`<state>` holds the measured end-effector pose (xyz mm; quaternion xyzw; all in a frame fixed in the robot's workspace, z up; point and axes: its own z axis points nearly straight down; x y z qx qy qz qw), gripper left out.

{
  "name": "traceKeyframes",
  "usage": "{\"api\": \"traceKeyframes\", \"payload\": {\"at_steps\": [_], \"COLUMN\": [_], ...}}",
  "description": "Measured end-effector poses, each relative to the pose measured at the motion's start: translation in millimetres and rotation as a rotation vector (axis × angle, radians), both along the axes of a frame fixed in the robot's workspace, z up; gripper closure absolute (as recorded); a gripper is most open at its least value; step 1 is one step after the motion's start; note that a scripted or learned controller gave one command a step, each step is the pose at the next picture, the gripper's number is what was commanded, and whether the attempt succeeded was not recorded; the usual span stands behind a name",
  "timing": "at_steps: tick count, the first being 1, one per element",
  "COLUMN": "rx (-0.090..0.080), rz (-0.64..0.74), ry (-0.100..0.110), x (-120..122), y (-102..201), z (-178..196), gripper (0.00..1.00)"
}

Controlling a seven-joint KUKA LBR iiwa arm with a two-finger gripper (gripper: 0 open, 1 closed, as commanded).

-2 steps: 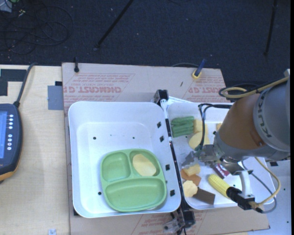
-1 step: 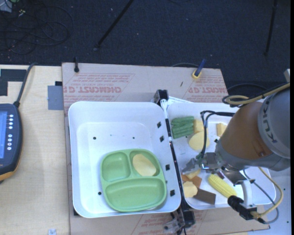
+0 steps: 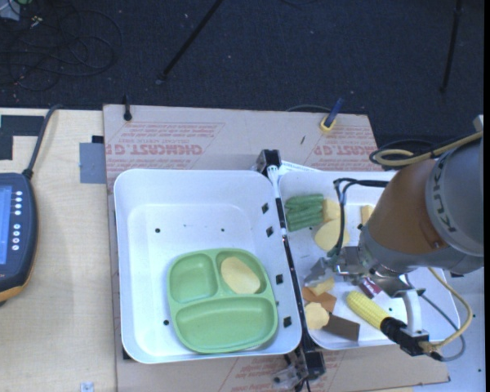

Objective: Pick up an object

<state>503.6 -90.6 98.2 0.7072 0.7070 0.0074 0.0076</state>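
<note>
Covering the upper part of the scene was dark carpet (image 3: pixel 229 47), with a cardboard sheet (image 3: pixel 229 137) on the wooden bench (image 3: pixel 57 300) below. The left bin (image 3: pixel 139 211) held a green tray (image 3: pixel 220 321). The arm (image 3: pixel 416 219) hung over the right bin (image 3: pixel 449 300), its gripper (image 3: pixel 336 266) low among the corn (image 3: pixel 367 309), green bundle (image 3: pixel 304 211) and brown block (image 3: pixel 341 327), grasping nothing visible.

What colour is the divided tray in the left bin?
Light green. The divided tray shows best in the camera view, with a pale yellow item in its upper right compartment.
</note>
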Motion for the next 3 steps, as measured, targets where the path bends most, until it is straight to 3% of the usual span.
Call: {"api": "traceKeyframes", "payload": {"at_steps": [1,2,3], "rx": [-0.003,-0.012,0.0], "rz": [-0.001,-0.008,-0.001], "ry": [-0.013,-0.009,0.016], "x": [-17,-20,11], "y": [-3,3,-56], "z": [0,-1,4], "gripper": [0.0,0.0,0.0]}}
